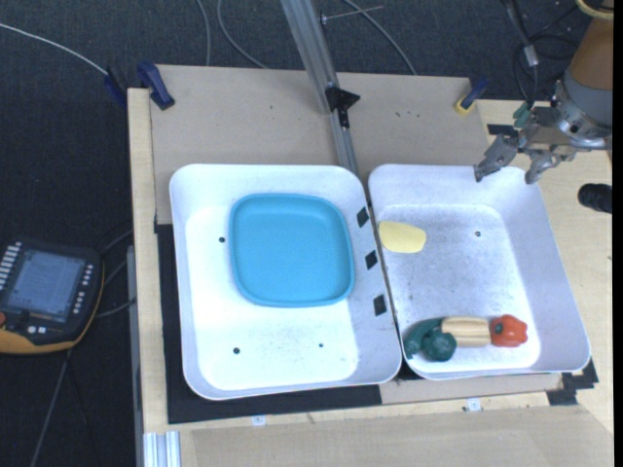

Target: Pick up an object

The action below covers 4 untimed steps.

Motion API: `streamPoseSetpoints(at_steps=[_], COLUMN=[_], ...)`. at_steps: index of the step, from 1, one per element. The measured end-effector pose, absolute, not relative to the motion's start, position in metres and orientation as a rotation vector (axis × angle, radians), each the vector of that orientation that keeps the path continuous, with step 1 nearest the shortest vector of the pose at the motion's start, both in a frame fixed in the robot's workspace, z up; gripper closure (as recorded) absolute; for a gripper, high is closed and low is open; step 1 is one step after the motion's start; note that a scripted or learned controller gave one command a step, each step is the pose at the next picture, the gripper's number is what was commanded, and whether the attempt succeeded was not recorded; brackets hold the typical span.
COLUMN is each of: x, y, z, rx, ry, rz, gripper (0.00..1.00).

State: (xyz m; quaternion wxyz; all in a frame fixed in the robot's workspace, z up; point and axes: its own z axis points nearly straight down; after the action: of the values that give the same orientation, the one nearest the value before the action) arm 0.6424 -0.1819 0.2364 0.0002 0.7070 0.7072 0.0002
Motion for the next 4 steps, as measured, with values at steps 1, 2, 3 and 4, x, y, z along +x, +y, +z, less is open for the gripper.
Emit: streamPoseSetpoints(at_steps=[1, 2, 3, 4], x=[0.635, 0.636, 0.634, 0.636], y=[-0.184, -0.183, -0.182, -0.183], z=[0.192, 0.149, 0.097, 0.111], rx=[2.223, 2.223, 2.224, 2.219], ry=[2.223, 2.224, 2.224, 2.221], rz=[-0.002, -0.003, -0.004, 0.002], gripper=[0.0, 0.0, 0.0, 1.0])
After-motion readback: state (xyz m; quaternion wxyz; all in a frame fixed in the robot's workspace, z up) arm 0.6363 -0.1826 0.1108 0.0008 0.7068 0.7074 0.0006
